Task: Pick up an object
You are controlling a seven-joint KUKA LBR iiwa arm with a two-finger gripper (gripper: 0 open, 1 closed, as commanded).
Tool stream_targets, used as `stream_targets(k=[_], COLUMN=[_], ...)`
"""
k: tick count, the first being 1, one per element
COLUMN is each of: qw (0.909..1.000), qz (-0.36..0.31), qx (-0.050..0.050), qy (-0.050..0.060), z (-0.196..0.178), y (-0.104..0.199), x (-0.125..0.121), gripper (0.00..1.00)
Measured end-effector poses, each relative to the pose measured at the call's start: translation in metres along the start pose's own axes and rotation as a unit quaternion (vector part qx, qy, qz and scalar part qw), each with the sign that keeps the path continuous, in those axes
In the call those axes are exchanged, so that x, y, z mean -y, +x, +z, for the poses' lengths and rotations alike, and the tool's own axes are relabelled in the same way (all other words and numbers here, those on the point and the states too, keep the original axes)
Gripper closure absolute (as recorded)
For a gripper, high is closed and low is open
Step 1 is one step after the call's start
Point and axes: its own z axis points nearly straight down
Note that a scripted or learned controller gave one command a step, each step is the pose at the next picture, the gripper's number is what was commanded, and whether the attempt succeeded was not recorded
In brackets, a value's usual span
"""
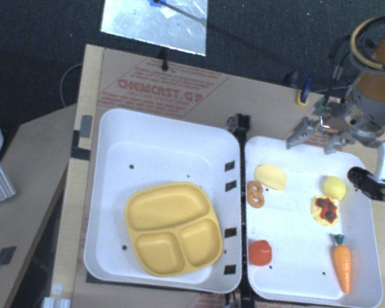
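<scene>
Hovering open gripper [317, 140] above right bin [288, 281], beyond lemon [334, 187].

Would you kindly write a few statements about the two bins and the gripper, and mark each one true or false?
1. The yellow divided tray lies in the left bin. True.
2. The carrot lies in the left bin. False: it lies in the right bin, near the right wall.
3. The gripper is open, with nothing between its fingers. True.
4. The pretzel sits on the tray. False: it lies in the right bin, beside the divider.
5. The red tomato is near the right bin's front edge. True.
</scene>
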Motion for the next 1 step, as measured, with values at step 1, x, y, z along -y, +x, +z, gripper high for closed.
stream_targets(k=[1], qw=[1.0], qz=[0.001], qx=[0.0], qy=[0.002], z=[0.0564], y=[0.0001], x=[0.0093], gripper=[0.0])
